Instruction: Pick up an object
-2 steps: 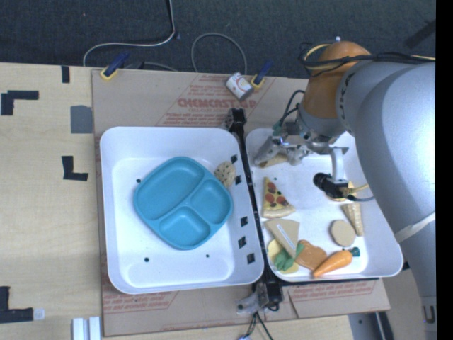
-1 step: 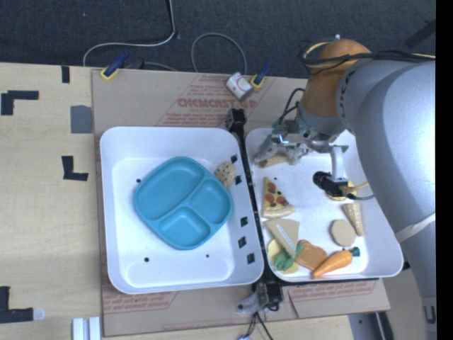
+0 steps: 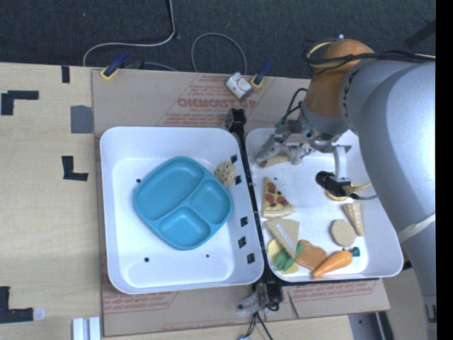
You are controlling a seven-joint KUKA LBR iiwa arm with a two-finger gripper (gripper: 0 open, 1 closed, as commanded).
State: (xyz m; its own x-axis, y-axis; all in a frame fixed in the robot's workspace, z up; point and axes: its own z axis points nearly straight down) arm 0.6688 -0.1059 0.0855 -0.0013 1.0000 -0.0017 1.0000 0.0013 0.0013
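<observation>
A grey KUKA arm with an orange band reaches in from the right of the frame, its gripper low over the upper left corner of the right bin; whether its fingers are apart or together cannot be told from this angle. Beneath and below it lie small toy foods: a pizza slice near the bin's left wall, a carrot at the lower right, a round cookie just above it. All look light and rigid, likely smooth plastic that could slip; the carrot's thick middle or the pizza slice's straight edges seem the surest grips. The left bin holds a blue divided plate, broad and flat, awkward for two fingers.
</observation>
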